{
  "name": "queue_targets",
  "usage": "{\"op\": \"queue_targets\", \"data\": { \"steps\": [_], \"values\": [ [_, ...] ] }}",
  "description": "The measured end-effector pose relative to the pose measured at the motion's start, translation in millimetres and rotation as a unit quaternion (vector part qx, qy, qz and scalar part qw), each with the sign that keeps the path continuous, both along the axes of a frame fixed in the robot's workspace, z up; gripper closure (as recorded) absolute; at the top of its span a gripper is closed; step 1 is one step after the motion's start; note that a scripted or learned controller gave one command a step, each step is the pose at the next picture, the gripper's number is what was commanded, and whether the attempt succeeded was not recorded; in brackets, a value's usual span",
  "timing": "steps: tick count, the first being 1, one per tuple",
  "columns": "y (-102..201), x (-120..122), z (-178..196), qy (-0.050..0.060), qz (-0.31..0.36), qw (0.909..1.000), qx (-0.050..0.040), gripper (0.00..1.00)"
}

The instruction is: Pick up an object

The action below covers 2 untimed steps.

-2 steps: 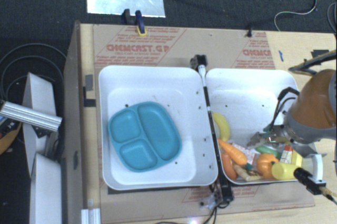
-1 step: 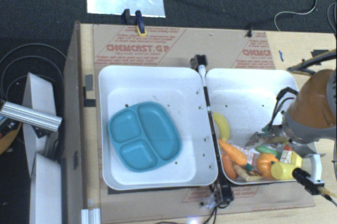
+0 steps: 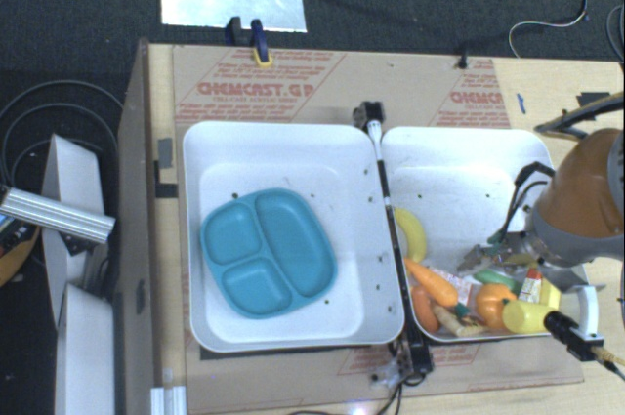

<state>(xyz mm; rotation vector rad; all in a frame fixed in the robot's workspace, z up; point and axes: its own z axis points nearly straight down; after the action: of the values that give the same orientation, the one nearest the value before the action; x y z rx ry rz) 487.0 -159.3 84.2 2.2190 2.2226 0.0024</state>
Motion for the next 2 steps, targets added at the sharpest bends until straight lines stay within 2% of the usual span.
{"op": "queue_targets", "data": {
  "steps": [1,2],
  "values": [
    [57.8,1.3,0.3,-0.002,0.003,1.0000,-0.0002,0.00],
    [61.9,0.7,0.2,-0.001,0.001,1.0000,-0.0005,0.00]
  ]
}}
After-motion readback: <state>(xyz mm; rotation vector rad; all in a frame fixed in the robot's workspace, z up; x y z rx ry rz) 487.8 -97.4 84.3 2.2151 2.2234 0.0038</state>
